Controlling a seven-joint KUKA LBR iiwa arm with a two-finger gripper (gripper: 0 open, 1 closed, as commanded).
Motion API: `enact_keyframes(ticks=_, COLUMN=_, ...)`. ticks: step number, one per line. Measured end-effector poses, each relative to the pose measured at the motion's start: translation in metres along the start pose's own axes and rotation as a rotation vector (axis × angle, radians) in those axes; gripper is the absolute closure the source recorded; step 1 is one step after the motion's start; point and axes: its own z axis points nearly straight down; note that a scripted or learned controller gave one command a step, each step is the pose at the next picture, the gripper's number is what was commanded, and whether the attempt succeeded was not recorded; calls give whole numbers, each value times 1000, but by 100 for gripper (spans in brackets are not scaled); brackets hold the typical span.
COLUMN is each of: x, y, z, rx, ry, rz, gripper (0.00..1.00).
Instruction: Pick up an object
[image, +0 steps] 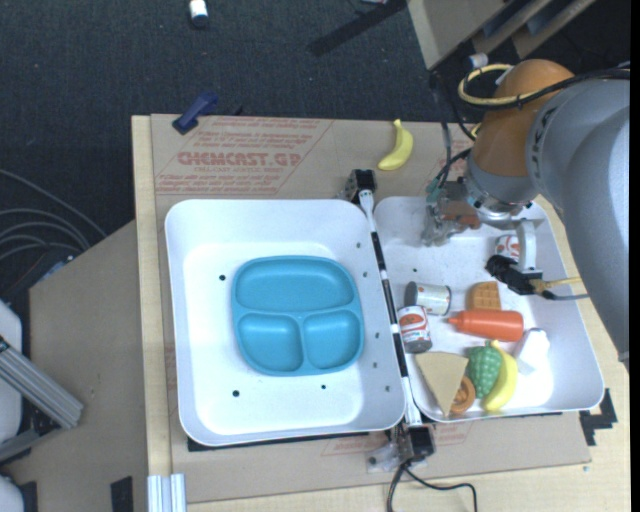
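From my overhead feed, the grey arm with its orange band (515, 110) comes in from the right and hangs over the far end of the right white bin (570, 375). The gripper (443, 222) sits low above the bin's upper left area, clear of the toys; I cannot tell how its fingers stand from this angle.

The toys lie in the near half of that bin. The orange plastic carrot (490, 324) lies with its long axis across the bin, left to right, the narrower end towards the left. Just beyond it sits a small tan waffle-like biscuit (484, 296). Left of the carrot are two small cans, a white one (431, 296) on its side and a red-labelled one (413, 328). Nearer me, a tan sandwich wedge (444, 379), a green leafy vegetable (486, 366) and a yellow banana (505, 382) crowd together.

The left white bin (190, 330) holds a blue three-compartment plate (296, 314). A second yellow banana (397, 148) lies on the cardboard sheet (250, 160) beyond the bins.
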Motion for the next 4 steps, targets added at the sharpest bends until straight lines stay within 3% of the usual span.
enact_keyframes(ticks=1, x=0, y=0, z=0, rx=0, ry=0, rz=0, gripper=0)
enact_keyframes(ticks=2, x=0, y=-1, z=10, rx=6, ry=1, rz=1, gripper=0)
enact_keyframes(ticks=3, x=0, y=0, z=0, rx=3, ry=0, rz=0, gripper=100)
enact_keyframes(ticks=4, x=0, y=-1, z=0, rx=4, ry=0, rz=0, gripper=0)
